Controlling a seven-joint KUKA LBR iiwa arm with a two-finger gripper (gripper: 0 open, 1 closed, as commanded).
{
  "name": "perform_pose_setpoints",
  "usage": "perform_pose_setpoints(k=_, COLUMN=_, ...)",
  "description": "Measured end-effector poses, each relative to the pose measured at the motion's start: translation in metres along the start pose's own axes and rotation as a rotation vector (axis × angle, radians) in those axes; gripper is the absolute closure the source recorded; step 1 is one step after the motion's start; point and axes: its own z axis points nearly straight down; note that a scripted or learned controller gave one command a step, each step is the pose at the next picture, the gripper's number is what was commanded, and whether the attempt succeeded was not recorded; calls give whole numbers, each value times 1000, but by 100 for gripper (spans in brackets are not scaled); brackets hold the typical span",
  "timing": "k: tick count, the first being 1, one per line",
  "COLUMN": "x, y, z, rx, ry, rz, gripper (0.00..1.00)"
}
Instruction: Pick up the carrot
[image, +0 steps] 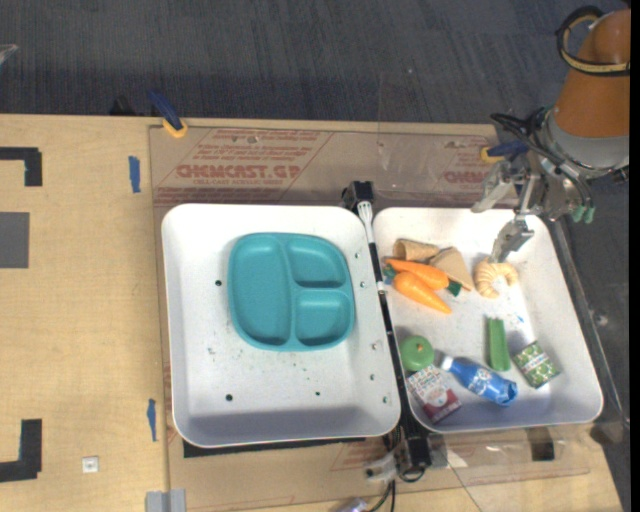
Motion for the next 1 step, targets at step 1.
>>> perform_pose_setpoints(k=1, x=-8, y=24, z=102, rx=3, ry=-10, rz=-149, gripper=0)
